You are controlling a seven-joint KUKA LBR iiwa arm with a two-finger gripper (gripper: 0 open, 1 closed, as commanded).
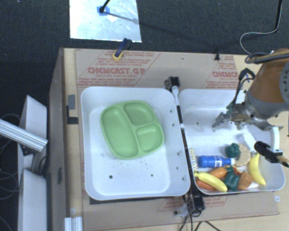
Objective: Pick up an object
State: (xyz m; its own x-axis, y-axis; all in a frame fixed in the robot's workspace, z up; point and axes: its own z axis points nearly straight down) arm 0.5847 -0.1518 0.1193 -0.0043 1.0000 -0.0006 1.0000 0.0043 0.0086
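Note:
My gripper [220, 121] hangs over the middle of the right bin [202, 100], below the arm's grey wrist and orange band. It sits above bare bin floor, apart from the toys. Piled in the bin's near right corner are a blue bottle [211, 161], two yellow bananas [256, 169] [212, 181], a teal lump [233, 150], an orange carrot [219, 173], a dark green piece [231, 181] and an orange cone [245, 179]. The pile lies below and to the right of the gripper. Nothing shows in the gripper's grasp.
A light green divided plate [132, 129] lies in the left bin [101, 182]. A black divider [182, 134] runs between the two bins. A black-and-white fitting [267, 150] juts over the right bin's right side. Cables hang at the upper right.

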